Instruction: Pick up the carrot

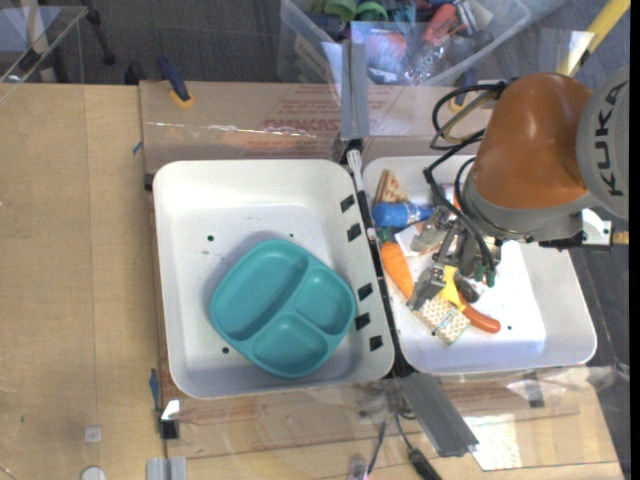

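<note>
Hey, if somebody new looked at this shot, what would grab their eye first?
Probably the teal divided plate lying alone in the left bin, a big block of colour on white. Next, the arm's orange band looming over the right bin, with the gripper down among a cluster of small toys. The orange carrot lies there near the divider, just left of the gripper.

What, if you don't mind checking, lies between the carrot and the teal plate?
In the camera view, the two bins' adjoining walls, with black clips along them, stand between the carrot in the right bin and the teal plate in the left bin.
</note>
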`<state>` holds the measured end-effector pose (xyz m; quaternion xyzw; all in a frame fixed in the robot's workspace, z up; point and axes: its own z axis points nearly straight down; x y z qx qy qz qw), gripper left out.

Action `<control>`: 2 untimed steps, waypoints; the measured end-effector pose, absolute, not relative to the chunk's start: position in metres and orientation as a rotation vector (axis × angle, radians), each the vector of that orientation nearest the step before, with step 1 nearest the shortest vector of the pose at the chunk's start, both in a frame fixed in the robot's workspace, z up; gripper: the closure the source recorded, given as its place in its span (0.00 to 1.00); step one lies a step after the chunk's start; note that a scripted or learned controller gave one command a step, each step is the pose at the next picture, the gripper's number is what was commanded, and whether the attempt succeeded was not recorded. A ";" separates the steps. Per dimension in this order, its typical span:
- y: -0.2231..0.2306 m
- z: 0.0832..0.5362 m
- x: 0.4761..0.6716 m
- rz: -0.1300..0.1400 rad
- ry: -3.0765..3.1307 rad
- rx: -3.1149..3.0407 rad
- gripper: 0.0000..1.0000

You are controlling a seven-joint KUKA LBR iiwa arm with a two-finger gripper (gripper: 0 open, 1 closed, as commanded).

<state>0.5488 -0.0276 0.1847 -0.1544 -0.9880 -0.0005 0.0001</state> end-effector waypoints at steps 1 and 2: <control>-0.049 0.185 0.591 -0.001 -3.046 -0.788 0.00; -0.062 0.185 0.542 -0.001 -3.117 -0.393 0.00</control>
